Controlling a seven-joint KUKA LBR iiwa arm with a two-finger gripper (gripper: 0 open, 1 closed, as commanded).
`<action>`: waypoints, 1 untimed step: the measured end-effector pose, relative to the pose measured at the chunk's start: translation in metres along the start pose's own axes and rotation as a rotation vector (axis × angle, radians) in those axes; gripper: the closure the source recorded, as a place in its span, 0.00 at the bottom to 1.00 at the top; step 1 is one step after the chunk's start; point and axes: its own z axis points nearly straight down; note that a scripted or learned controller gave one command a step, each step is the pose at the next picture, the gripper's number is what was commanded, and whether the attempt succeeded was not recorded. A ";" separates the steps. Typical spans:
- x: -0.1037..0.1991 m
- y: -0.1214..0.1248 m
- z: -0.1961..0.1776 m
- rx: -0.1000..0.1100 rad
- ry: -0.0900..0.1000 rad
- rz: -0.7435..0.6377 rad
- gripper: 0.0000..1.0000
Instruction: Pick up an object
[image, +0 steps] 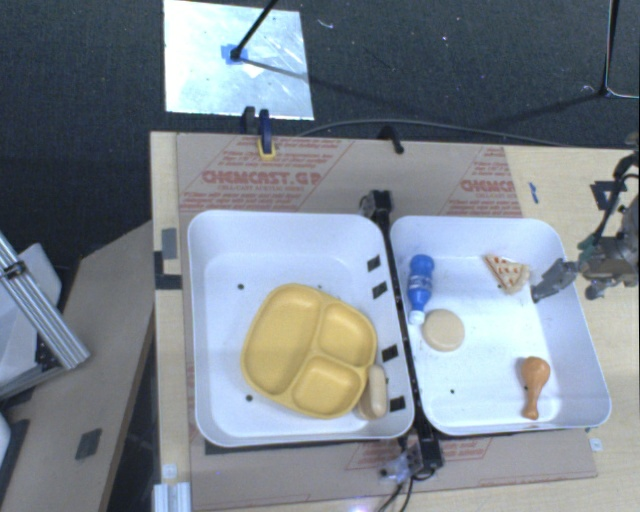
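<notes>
Tool (553, 280) | at right bin (575, 330) rim, grip state cannot be told | risk: descending here clips rim, missing pizza slice (507, 271) and drumstick (534, 384)

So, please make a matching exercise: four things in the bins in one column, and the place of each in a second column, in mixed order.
Things:
1. yellow tray
2. blue bottle
3. pizza slice
4. drumstick

Places:
A. right bin, near right corner
B. left bin
C. right bin, along its left wall
D. right bin, far side

Pairs: 1-B, 2-C, 3-D, 4-A
</notes>
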 end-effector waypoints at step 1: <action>0.001 0.003 -0.006 -0.011 -0.003 -0.004 0.00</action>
